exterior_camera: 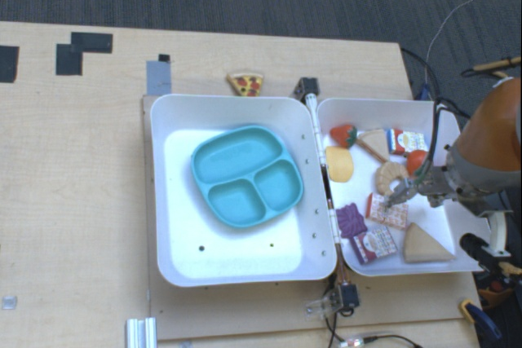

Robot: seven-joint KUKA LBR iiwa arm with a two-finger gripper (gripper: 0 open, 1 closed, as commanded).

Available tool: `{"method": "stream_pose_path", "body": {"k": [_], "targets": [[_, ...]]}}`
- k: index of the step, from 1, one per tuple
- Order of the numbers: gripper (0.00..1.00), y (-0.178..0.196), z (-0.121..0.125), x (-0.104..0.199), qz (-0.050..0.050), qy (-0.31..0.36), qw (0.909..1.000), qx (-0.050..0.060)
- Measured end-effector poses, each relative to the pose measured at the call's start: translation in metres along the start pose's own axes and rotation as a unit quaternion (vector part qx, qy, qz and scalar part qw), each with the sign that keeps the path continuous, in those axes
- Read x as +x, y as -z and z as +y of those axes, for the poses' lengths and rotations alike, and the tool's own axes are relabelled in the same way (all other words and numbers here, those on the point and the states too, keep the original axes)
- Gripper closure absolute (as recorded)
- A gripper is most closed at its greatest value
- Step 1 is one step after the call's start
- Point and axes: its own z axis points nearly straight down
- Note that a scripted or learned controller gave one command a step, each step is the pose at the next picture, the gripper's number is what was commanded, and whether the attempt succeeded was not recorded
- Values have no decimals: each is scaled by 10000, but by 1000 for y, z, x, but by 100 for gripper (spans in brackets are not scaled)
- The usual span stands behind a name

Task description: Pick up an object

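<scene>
The grey two-finger gripper sits low in the right white bin, over a pale croissant-shaped toy and a red-and-white packet; its opening cannot be told. Nothing looks lifted, so the pick remains undone. A teal divided plate fills the left bin.

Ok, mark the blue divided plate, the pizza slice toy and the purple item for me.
Blue divided plate (pixel 247 175): camera view, on the ridge between its compartments.
Pizza slice toy (pixel 245 83): camera view, middle of the slice.
Purple item (pixel 351 220): camera view, its centre.
</scene>
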Motion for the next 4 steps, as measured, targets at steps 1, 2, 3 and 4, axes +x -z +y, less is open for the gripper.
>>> {"method": "stream_pose_path", "body": {"k": [1, 2, 3, 4], "targets": [[0, -19, -23, 58, -24, -17, 10000, -26], [100, -6, -20, 58, -28, -3, 10000, -68], [100, -19, 4, -43, -42, -9, 10000, -16], [0, -19, 4, -41, -18, -5, 10000, -3]]}}
